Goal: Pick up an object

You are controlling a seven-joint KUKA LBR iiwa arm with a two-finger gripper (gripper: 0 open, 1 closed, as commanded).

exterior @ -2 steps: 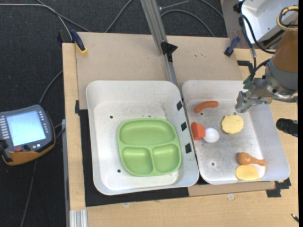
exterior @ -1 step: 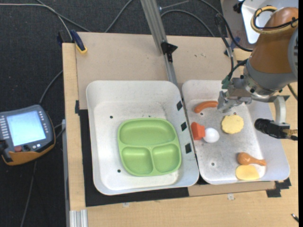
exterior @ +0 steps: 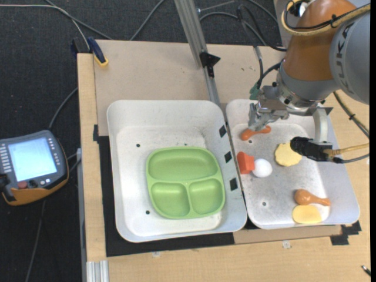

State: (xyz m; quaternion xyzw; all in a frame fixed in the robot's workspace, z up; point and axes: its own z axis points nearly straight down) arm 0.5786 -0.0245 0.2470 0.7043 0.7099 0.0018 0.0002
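Nearest in the right white bin (exterior: 346, 207) lie a pale yellow rounded piece (exterior: 308, 215) and a tan drumstick-shaped toy (exterior: 311, 198). Farther back sit a white ball (exterior: 262, 168) touching an orange-red block (exterior: 244, 162), and a yellow disc (exterior: 286, 154). The gripper (exterior: 257, 127) hangs over a small orange carrot-like piece (exterior: 254, 133); jaw state cannot be told. The left bin (exterior: 126, 119) holds a green divided plastic tray (exterior: 185, 181)

A robotics lab: teach pendant (exterior: 30, 166), loose cables (exterior: 53, 10), taped-down bins (exterior: 176, 113).
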